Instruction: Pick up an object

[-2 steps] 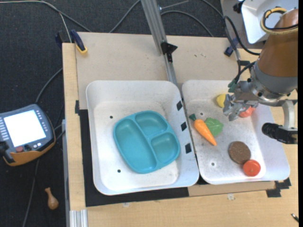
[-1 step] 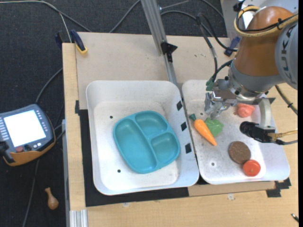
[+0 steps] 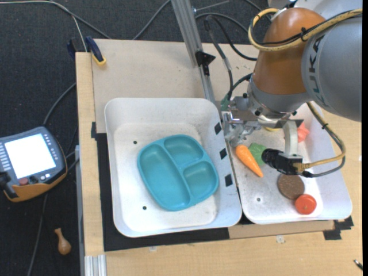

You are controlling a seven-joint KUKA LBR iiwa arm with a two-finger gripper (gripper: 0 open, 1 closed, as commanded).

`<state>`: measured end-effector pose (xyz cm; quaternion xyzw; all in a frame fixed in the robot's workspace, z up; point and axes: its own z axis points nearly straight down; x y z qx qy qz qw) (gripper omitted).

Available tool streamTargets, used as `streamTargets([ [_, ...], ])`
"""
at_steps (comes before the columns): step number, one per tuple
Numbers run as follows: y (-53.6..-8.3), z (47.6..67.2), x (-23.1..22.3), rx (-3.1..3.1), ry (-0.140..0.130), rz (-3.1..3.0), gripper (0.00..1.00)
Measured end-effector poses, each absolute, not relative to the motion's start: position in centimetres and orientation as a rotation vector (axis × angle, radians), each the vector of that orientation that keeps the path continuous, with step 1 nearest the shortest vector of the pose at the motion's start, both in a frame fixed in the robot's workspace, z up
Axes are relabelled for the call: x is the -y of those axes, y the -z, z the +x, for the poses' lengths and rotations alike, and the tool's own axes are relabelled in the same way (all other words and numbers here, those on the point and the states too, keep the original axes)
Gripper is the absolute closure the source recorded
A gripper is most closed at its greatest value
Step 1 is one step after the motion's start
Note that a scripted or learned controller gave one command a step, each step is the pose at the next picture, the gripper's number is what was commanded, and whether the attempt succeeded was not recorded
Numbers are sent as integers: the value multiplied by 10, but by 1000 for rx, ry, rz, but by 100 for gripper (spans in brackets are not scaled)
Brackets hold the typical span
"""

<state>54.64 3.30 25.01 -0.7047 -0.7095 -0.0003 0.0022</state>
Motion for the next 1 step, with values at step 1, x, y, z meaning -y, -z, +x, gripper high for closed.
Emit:
streamTargets([
  [1,-233,537,-90,2225,-2,-2210,100],
])
